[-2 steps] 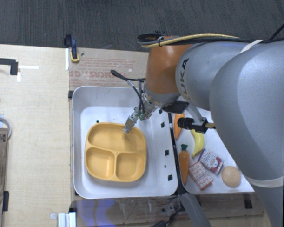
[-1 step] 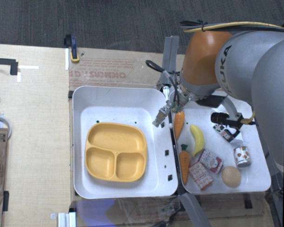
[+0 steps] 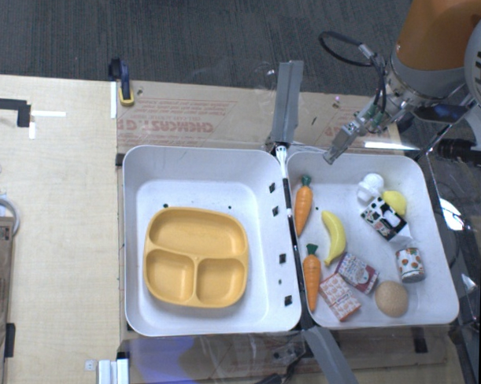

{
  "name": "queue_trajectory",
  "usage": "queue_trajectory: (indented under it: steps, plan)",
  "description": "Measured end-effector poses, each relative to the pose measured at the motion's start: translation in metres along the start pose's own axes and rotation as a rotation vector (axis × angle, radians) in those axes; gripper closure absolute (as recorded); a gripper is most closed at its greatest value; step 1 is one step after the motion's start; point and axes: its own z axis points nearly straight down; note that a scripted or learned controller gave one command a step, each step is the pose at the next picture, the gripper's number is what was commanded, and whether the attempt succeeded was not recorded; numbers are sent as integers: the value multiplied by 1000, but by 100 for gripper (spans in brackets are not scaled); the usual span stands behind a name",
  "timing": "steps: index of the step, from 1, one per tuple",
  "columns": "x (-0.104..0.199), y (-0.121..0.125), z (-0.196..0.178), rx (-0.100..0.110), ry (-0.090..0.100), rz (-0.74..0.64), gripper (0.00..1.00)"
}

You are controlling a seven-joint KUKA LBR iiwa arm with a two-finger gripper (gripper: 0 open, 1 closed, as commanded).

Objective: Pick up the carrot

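I have the arm (image 3: 443, 33) parked high at the far right corner, and the gripper (image 3: 340, 145) hangs over the back rim of the right bin (image 3: 430, 182), with nothing between its jaws. Whether they stand open or closed, I cannot tell from this slant.

This looks to me like the approach step: no descent made yet, no contact. Two carrots lie in that bin, both nearer to me than the jaws and slightly to their left. The upper carrot (image 3: 302, 205) is the closer one, lying along the bin's left wall; the lower carrot (image 3: 311, 276) lies beyond it, just beside a banana (image 3: 333, 238) and a small red box (image 3: 339, 297).

My next move, as I judge it, is to travel over the upper carrot, turn the jaws across its length and come down. The wall beside it leaves little room for one jaw.
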Motion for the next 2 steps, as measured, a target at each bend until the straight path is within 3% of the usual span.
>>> queue_trajectory:
  steps: [1, 2]
  plan:
    - [113, 10, 79, 4, 4, 39, 0]
    - [47, 4, -82, 3, 1, 270, 0]
